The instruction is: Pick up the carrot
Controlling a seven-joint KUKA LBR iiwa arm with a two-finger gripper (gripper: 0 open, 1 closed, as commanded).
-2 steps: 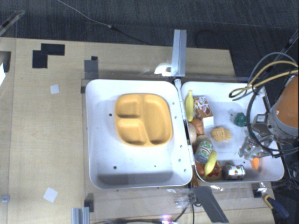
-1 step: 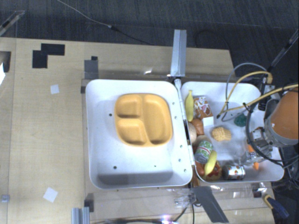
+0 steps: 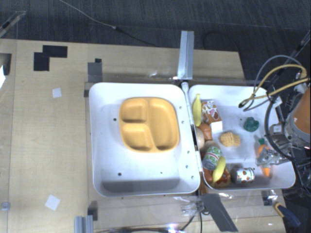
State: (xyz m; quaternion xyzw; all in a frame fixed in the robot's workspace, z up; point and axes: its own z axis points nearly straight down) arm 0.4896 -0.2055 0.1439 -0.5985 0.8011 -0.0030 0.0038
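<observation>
Wooden surface (image 3: 43, 144) holds two bins; gripper (image 3: 272, 154) at three o'clock, grip unclear, crowds the carrot (image 3: 263, 160); it could slip.

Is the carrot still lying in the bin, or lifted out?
In the bin. The carrot lies on the right bin's floor, beside the gripper.

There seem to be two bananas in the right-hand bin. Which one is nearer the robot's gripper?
The lower banana, lying tilted beside the can near the bin's front edge. The other banana stands along the divider at the far corner, much farther from the gripper.
</observation>
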